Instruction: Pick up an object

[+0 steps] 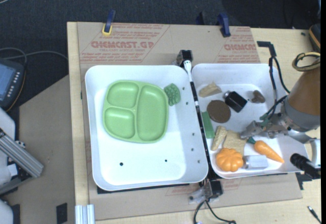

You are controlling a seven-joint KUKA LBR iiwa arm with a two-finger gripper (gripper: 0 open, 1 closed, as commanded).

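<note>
Left bin [97, 116]: green divided plate [136, 111], broccoli [172, 93].
Right bin [229, 70]: carrot [268, 150], orange pumpkin [228, 160], brown disc [218, 110], black block [235, 101].
Gripper [254, 131]: above carrot, grip state unclear.

My arm [307, 100] by the right bin [239, 71] is a rounded orange-brown casing above a grey wrist band, with black cables looping along it and dull metal gripper [253, 133] hardware.

Glossy white plastic bins [102, 116], matt green plastic plate [136, 111], brown cardboard bench [76, 65].
</note>
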